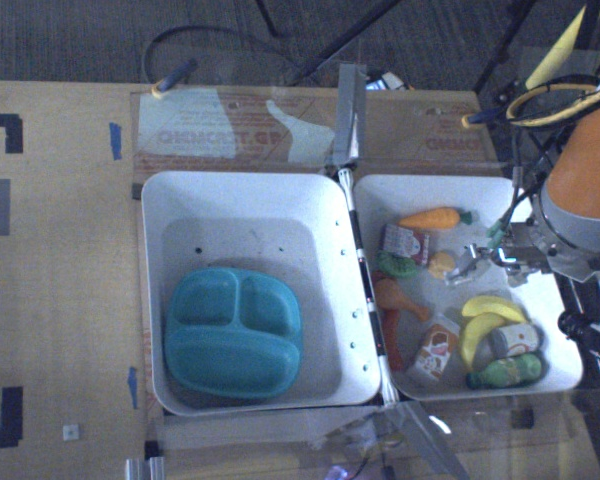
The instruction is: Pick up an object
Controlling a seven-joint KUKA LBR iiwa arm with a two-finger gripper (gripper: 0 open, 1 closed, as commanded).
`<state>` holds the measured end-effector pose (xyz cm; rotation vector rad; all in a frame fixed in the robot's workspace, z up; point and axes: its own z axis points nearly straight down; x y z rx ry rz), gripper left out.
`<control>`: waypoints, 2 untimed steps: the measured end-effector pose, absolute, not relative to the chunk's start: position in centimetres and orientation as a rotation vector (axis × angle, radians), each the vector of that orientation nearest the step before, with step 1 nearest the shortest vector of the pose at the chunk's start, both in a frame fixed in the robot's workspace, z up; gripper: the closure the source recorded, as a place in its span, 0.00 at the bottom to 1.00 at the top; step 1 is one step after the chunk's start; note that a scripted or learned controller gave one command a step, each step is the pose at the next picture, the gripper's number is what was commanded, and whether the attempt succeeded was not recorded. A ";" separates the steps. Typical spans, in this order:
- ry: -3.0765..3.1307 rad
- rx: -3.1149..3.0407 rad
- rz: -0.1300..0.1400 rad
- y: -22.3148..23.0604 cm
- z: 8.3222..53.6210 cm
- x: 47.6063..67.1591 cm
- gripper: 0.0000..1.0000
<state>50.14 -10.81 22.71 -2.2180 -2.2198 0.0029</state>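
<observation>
Status: pick not done. My gripper (467,266) hovering low, centre of right bin (570,368), finger state — cannot tell, nothing seen held. Candidates lying nearby: carrot (432,218) above, banana (483,323) below. Grasp, lift remaining.

Two bins sit side by side on the table (60,368). In the left bin (180,203) a divided tray (233,334) lies toward the near edge. My hand (467,266) hangs over the middle of the right bin (380,193), reaching in from the right. Behind it, toward the far wall, lies a carrot (432,218), with a small carton (407,241) just in front of that. To the near right lie a banana (483,320) and a can (513,340) touching it, and a juice box (435,350) to their left.
</observation>
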 end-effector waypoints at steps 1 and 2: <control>-2.264 -2.182 -0.004 -12.4 8.6 57.0 0.00; -2.262 -2.191 -0.008 -12.6 9.7 57.1 1.00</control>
